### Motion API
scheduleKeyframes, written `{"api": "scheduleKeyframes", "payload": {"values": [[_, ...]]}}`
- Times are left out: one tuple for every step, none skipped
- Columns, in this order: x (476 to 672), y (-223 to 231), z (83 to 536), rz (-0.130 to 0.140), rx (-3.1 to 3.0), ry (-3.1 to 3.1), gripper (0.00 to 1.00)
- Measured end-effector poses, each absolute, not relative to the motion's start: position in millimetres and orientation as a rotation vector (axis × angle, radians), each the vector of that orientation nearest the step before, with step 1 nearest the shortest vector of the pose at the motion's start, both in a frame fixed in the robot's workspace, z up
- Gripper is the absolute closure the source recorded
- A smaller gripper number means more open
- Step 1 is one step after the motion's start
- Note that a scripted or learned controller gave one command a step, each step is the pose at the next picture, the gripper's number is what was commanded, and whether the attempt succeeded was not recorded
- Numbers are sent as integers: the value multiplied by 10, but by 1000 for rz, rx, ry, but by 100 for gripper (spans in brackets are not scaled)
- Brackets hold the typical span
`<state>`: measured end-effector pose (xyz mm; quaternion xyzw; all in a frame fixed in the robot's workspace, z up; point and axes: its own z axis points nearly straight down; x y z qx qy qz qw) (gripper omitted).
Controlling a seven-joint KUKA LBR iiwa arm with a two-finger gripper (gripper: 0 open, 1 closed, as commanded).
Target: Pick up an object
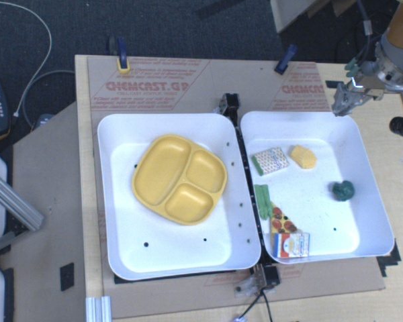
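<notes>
A small printed carton (293, 245) lies at the right bin's (369, 180) near rim, with a green strip (262, 201), patterned packet (270, 160), yellow lump (303, 157) and dark green ball (343, 190) beyond. The left bin (114, 180) holds a yellow divided plate (179, 178). The gripper (344, 104) hangs over the far rim, clear of everything; whether it is apart or together I cannot tell.

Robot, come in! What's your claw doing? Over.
Claw above right bin's far rim, holding nothing. Yellow block nearest. Nothing in the way.

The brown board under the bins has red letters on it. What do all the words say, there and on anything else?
"CHEMCAST GP": red print on the brown board, behind the left bin.
"CHEMCAST": same red print behind the right bin, partly cut off.
Smaller red lines around both: too blurred to read.
Small carton and patterned packet in the right bin: printing too small to read.
</notes>
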<state>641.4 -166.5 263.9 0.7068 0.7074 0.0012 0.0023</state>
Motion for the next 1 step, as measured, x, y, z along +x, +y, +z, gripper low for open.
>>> {"api": "scheduleKeyframes", "payload": {"values": [[6217, -1210, 2521, -2, 2220, 2228, 100]]}}
